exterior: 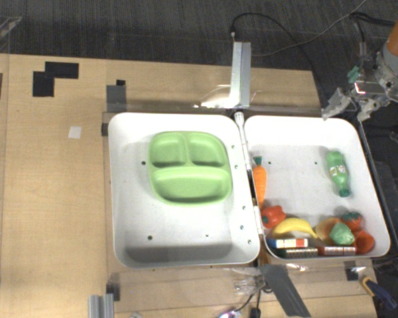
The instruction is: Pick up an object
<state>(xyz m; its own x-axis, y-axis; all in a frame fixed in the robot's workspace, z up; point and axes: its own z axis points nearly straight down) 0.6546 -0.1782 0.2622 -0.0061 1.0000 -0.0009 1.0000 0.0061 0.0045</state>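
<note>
taking the divider (241, 152) between the two bins as the landmark: left of it, in the left bin (129, 240), lies a green sectioned plate (188, 165), flat and wide, probably stiff light plastic but awkward to pinch except at its rim. just right of the divider a carrot (259, 179) lies lengthwise against the wall, and below it sit a red tomato (272, 215) and a banana (294, 227), all likely toy food, light and smooth, so apt to slip or roll. further right of the divider, well apart from the heap, a green bottle (337, 171) lies on its side in the right bin (298, 141); it looks the easiest pick, light and rigid, best taken across its narrow body at mid-length. far right and above the bin's top corner, the gripper (351, 101) hangs outside the bin with its fingers spread and nothing between them.
</note>
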